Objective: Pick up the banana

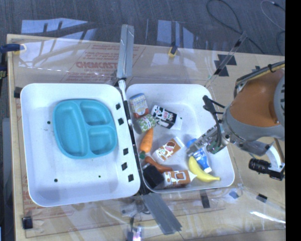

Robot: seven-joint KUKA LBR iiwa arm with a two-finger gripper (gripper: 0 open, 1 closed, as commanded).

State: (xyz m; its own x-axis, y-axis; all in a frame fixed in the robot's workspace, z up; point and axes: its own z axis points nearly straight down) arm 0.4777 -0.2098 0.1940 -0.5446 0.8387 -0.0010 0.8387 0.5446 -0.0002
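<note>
Camera view, starting at the near edge of the cardboard-topped table (65,54): the curved yellow banana (201,169) lies in the near right corner of the right-hand shallow white bin (188,92), close to the bin's near wall. A small brown carton (176,177) sits just to its left, and a blue-and-white tube (200,157) rests against its far side. The tool (210,143) hovers just beyond the banana, over the tube; whether it is released or clenched cannot be told, and nothing visibly sits in it. A good pick likely means descending a little nearer, across the banana's middle, clear of tube and wall. Farther back, the grey arm with its orange band (255,104) leans in from the right, wrist angled down-left.
</note>
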